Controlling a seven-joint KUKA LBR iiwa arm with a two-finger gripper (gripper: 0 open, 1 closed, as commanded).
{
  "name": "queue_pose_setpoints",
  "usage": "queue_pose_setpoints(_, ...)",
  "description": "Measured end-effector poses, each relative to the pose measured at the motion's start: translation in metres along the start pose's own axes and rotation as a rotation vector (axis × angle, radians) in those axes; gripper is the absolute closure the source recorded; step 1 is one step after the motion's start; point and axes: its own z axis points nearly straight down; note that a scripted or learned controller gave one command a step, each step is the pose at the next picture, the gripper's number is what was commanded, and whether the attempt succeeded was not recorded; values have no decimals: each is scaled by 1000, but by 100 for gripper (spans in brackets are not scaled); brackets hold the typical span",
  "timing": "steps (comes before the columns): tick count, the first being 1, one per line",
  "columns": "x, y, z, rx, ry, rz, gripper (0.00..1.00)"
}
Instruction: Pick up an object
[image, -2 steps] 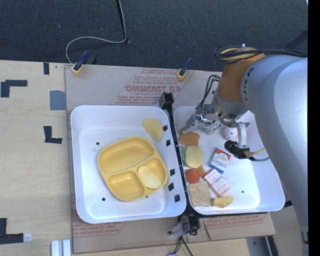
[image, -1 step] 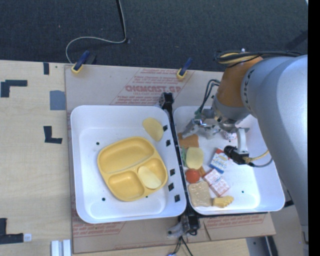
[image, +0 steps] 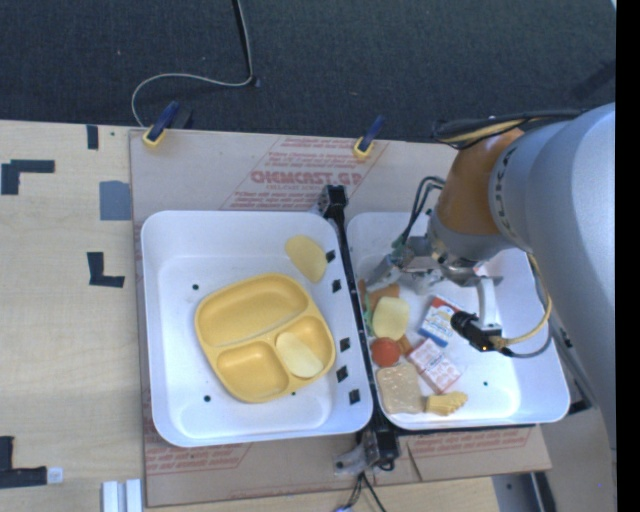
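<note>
The claw (image: 392, 272) hangs low over the right shallow white plastic bin (image: 530, 400), near a pale yellow-green round chunk (image: 390, 318), can't tell how it's set.

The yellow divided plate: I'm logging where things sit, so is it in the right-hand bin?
No, the yellow divided plate lies in the left bin, while the right bin holds the small food items.

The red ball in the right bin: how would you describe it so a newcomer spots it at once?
Take the right bin, the one under the arm, and go to the cluster of small items along its left wall. The red ball sits in that cluster, below the pale yellow-green piece and above the tan cracker. It is the one round, red-orange item there.
</note>
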Motion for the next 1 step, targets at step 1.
queue_pose_setpoints(1, -40, 13, -70, 4, 3, -2, 0)
